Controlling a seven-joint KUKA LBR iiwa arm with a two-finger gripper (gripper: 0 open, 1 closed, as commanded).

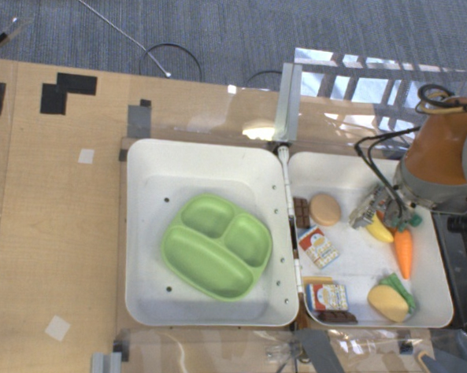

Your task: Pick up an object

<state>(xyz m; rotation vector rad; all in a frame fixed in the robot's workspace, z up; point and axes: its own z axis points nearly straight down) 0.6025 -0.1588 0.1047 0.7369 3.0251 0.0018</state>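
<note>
A small yellow banana-shaped toy (381,231) lies in the right-hand shallow white bin (443,313), near its upper right part, tilted so one end points up-left toward the two-finger gripper (374,211). The gripper's metal tips sit right at that upper end of the banana, touching or nearly so; whether the jaws are parted or closed cannot be told from this slant, and nothing can be seen clamped between them. Above the gripper rises the grey arm with its broad orange band (445,151), coming in from the right, with black cables looping beside it.

Just right of the banana lies an orange plastic carrot with a green top (404,252), its leafy end close to the banana. Left of the gripper sits a round tan cookie-like disc (325,209), and beside that, against the bin's left wall, a dark brown chocolate bar (300,213). Below them lies a small white printed packet (318,247), tilted. Along the bottom are a second printed box with an orange edge (328,295) and a yellow lemon-like piece with green leaves (391,300).

The left-hand white bin (144,294) holds a light green divided plate with three compartments (216,245), lying slantwise near the middle
</note>
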